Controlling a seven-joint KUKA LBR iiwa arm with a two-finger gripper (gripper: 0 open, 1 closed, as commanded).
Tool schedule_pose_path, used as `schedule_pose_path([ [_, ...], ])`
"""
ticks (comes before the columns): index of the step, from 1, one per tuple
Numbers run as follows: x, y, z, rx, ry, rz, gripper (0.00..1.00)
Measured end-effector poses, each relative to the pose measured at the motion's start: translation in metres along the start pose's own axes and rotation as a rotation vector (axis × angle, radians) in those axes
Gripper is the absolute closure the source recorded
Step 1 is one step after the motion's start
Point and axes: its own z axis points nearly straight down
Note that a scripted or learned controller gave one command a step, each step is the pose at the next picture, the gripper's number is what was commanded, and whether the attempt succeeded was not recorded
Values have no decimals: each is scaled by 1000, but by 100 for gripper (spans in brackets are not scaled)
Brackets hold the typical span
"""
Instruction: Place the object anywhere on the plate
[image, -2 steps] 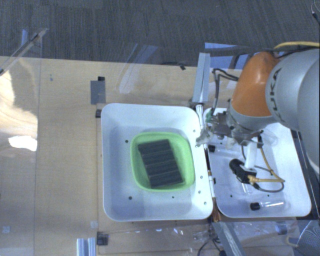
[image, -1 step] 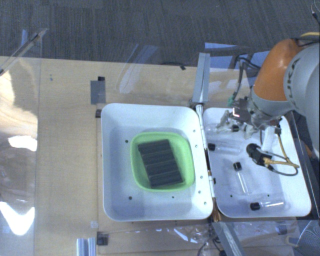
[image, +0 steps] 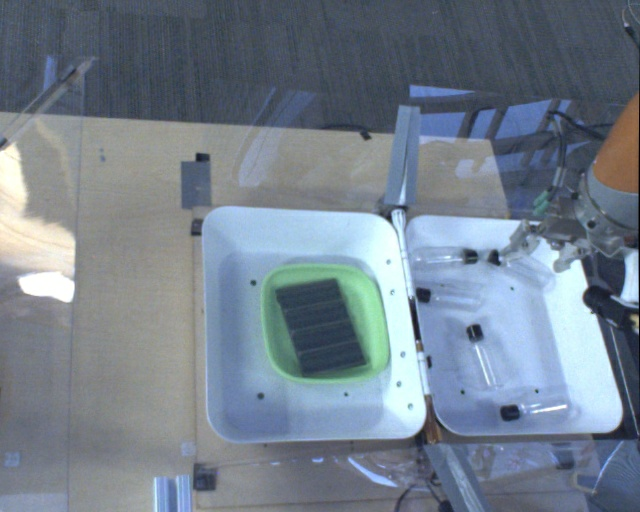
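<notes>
So you've got the wooden surface (image: 120, 300) with two white bins side by side. The left bin (image: 230, 400) holds a green plate (image: 272, 330), squarish with rounded corners, and there's a dark ribbed block (image: 320, 327) already lying on it at a bit of a slant. The right bin (image: 590, 390) has the stuff to pick from: a few clear vials with black caps, scattered well apart. One vial (image: 482, 356) lies near the middle of the bin, another (image: 535, 409) sits near the front wall, and a third (image: 440, 257) is up along the back wall. The arm (image: 615, 165) comes in from the right and its hand (image: 540, 240) hangs over the back right part of that bin, near the back vial; can't tell whether it's spread or closed, too blurry. My guess on handling: these vials look light, stiff and slick, probably glass or hard plastic, so they'll roll and squirt out of a pinch. I'd grab across the middle of the barrel, square to its long axis, not at the cap. Clear walls also make them hard to see against white.
</notes>
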Motion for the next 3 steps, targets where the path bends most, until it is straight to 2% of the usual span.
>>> schedule_pose_path([
  [1,-40,-47,-112,-3,-1,-103,0],
  [2,-33,-92,-85,4,1,-33,0],
  [3,-32,-90,-96,-5,0,-39,100],
])
